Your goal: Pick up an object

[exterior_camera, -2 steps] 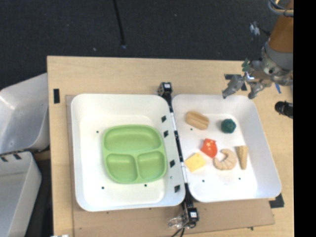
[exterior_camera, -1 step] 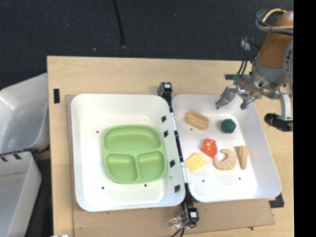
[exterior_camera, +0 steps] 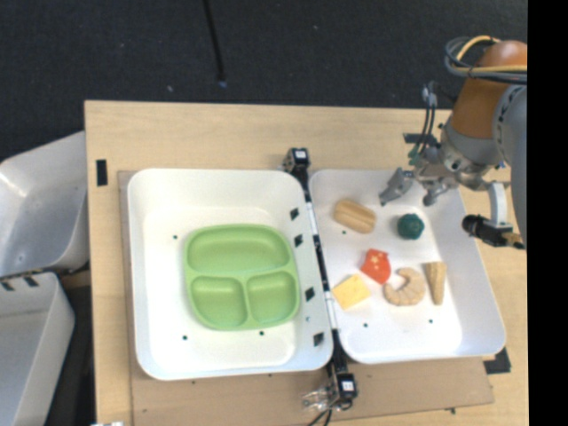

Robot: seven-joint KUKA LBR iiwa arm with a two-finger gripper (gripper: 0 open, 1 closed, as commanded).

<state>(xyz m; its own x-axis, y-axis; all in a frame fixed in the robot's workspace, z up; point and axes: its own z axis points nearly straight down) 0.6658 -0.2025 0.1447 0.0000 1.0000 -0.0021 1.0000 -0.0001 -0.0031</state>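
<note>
Bright, even overhead light falls on the bench (exterior_camera: 266, 131), washing the two white bins (exterior_camera: 160, 327) nearly featureless while the dark floor (exterior_camera: 266, 34) behind swallows detail. Shadows are faint and short. The frame is soft and grainy, small items blurring at their edges.
</note>
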